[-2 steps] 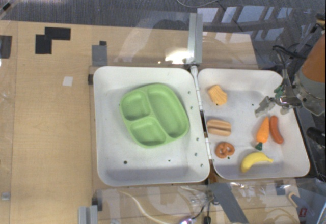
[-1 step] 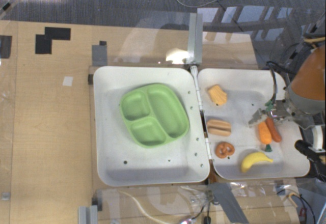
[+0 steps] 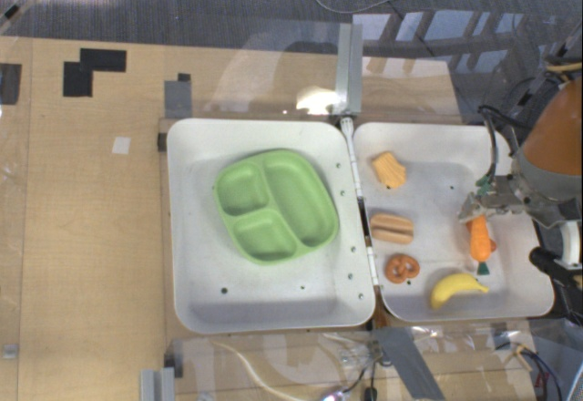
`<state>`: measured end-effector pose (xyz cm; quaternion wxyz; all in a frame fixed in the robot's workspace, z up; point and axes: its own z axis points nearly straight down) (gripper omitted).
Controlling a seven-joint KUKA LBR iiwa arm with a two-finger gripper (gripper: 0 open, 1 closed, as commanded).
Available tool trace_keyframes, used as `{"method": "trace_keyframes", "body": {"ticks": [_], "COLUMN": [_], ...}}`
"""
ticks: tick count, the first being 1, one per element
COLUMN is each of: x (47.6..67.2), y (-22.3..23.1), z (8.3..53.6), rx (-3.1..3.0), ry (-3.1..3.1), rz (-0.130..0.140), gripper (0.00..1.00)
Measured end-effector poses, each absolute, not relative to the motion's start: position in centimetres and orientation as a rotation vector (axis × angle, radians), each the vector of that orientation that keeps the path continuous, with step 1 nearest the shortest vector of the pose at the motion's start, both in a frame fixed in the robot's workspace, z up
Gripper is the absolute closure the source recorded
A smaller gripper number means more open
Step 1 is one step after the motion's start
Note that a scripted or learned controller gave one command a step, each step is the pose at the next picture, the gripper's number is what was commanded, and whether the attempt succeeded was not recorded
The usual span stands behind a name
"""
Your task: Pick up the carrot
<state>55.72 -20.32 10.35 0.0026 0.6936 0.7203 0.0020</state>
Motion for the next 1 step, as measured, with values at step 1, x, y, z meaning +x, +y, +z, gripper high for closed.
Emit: {"method": "trace_keyframes", "body": {"ticks": [1], "x": [59.51], "y": [-11.76], "z": [18.69], "rx": [2.219], "ry": [2.220], "rz": [0.004], "gripper": [1.00]}}
